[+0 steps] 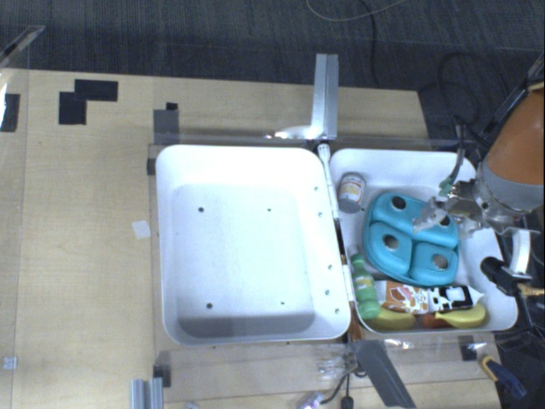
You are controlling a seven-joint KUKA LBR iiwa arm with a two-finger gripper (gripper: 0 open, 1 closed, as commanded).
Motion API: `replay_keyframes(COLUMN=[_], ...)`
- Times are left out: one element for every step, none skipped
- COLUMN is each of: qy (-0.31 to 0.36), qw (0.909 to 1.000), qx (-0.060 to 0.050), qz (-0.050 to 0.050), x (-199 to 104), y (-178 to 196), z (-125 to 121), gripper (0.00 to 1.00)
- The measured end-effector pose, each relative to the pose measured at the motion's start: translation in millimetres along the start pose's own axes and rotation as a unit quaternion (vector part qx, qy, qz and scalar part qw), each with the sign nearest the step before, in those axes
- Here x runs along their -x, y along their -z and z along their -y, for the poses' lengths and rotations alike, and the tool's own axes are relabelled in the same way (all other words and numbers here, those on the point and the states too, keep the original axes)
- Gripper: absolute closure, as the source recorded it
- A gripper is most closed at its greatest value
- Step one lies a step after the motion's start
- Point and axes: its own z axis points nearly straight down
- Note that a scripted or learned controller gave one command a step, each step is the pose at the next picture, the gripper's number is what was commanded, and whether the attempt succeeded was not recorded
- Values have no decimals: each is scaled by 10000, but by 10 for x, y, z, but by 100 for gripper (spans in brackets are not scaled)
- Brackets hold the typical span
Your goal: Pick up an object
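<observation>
White bins side by side — from my seat, the right bin (pixel 502 318) holds a teal tray (pixel 407 247), directly under my hand (pixel 436 213) — its tip just right of centre; grip state I can't tell.

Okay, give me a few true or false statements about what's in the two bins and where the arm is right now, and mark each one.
1. The teal tray lies in the right bin. True.
2. The small round tin sits in the left bin. False: it sits in the right bin, near its far left corner.
3. The pincer is above the teal tray. True.
4. The yellow banana lies along the right bin's near edge. True.
5. The arm reaches in over the left bin. False: it comes in from the right, over the right bin.
</observation>
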Motion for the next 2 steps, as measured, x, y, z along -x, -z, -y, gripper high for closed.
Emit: replay_keyframes(qy=[-1336,-1316], qw=[9910,9912], qx=[3,168], qz=[7,8], x=[223,65], y=[-86,-480], z=[-471,-660], gripper=[0,0])
